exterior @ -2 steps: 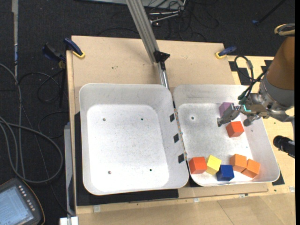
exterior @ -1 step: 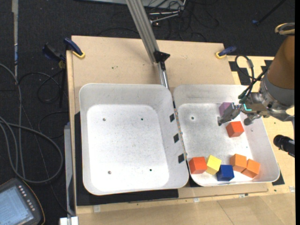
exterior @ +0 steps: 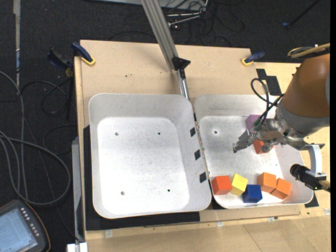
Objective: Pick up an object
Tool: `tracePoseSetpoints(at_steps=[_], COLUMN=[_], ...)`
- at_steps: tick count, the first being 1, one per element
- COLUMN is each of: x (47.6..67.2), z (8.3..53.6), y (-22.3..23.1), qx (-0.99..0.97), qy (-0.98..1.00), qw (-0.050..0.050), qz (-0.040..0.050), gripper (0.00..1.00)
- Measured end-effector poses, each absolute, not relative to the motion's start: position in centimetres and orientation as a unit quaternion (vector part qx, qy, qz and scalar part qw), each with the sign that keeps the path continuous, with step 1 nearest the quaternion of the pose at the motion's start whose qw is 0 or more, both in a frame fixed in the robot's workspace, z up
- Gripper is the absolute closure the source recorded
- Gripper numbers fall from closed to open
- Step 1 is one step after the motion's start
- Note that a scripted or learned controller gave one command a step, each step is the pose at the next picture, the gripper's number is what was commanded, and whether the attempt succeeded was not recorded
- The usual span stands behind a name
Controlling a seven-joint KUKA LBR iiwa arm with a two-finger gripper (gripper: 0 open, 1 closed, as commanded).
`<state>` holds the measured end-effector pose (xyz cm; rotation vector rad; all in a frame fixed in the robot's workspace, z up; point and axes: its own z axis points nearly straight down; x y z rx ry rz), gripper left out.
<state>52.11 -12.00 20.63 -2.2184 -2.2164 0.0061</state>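
The tool (exterior: 251,139) is seen low in the right bin (exterior: 223,121), carried by the arm (exterior: 310,96) that reaches in from the right. Whether it is apart, together or clamped on anything cannot be told, since its tip is mixed with dark linkage and cables.

Just beside the tool, on its far side, a purple block (exterior: 253,121) is partly hidden, and a red-orange block (exterior: 259,147) lies just under it on the near side. Either may be the thing aimed at; which one cannot be told.

Along the near wall of the same bin a row of blocks is laid: an orange block (exterior: 221,184) at the left, then a yellow block (exterior: 239,183), a blue block (exterior: 252,193), and two more orange blocks (exterior: 276,184) touching each other at the right. The left bin (exterior: 139,154) is seen alongside on the counter (exterior: 131,62).

The step in hand is judged to be the descent and closing on a block near the bin's middle. For this to be done well, the tool should be centred over one block alone, with flat faces taken squarely rather than corners. The purple and red-orange blocks are near each other, so a closing between them could push both aside. A lift should be made straight up, and the grip checked before any sideways travel is begun.
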Motion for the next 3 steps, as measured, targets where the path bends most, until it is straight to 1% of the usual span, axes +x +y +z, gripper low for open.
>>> tracePoseSetpoints(at_steps=[1, 2, 3], x=[52.0, 52.0, 52.1], z=[14.2, 9.4, 10.6], y=[-11.8, -11.8, -11.8], qx=[-0.707, -0.708, -0.708], qy=[-0.707, -0.707, -0.707], qw=[0.003, 0.000, -0.001], qz=[0.0020, 0.0005, -0.0009], gripper=[0.00, 0.00, 1.00])
